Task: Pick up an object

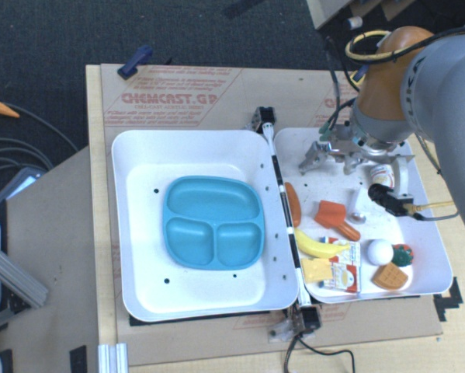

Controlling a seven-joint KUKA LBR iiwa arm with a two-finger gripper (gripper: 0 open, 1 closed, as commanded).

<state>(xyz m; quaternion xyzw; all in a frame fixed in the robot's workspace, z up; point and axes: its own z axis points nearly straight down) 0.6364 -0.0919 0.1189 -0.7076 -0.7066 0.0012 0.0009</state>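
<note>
Bench top: brown board (185,99) printed with red lettering, set on dark carpet (100,14). Grey cables (15,158) trail off to the left of it. Two white bins side by side. Left bin (139,278) holds a blue divided tray (213,222). Right bin (430,274) holds the toy food: sausage (293,203) against the near wall, orange block (331,213), banana (319,246), white egg (379,251), a small waffle-like piece (390,277), a printed card (339,273).

My pincer (334,152) sits low over the far end of the right bin, apart from the food. Whether it is spread or closed, I cannot tell; nothing visible in it.
</note>
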